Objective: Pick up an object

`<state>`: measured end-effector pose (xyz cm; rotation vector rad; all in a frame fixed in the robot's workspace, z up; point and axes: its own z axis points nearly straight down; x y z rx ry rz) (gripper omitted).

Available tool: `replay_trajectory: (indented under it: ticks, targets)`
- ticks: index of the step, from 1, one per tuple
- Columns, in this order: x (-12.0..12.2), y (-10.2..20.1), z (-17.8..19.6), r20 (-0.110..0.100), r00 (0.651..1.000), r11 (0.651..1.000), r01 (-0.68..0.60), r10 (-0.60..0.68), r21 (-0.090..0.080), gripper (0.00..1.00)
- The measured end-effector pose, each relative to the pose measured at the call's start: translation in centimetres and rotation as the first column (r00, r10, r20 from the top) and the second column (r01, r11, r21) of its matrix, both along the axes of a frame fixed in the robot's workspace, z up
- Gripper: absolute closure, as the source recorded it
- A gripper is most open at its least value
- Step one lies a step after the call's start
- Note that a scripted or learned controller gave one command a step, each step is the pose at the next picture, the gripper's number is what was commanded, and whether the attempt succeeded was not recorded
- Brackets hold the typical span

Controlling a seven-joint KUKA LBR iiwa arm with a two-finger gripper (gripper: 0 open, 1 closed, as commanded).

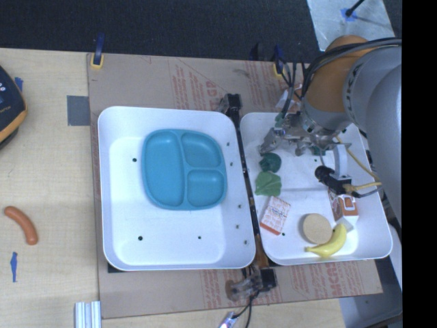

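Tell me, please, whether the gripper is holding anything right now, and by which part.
It cannot be told: the gripper hangs low over the right bin, just above the dark green object, but no item is visibly between its fingers.

Claw [283, 141] over right bin [372, 248], near green items [268, 182].

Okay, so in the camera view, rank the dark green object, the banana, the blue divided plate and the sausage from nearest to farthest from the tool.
1. Dark green object, right bin, just below the tool.
2. Blue divided plate, left bin.
3. Banana, right bin's near corner.
4. Sausage, on the bench at far left.
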<state>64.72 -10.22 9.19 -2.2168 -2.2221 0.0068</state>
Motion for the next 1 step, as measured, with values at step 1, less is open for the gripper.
replay_trajectory:
  ticks: [1]
  targets:
    - [-1.73,0.72,-0.01,0.001,1.000,1.000,0.001,-0.001,0.000,0.00]
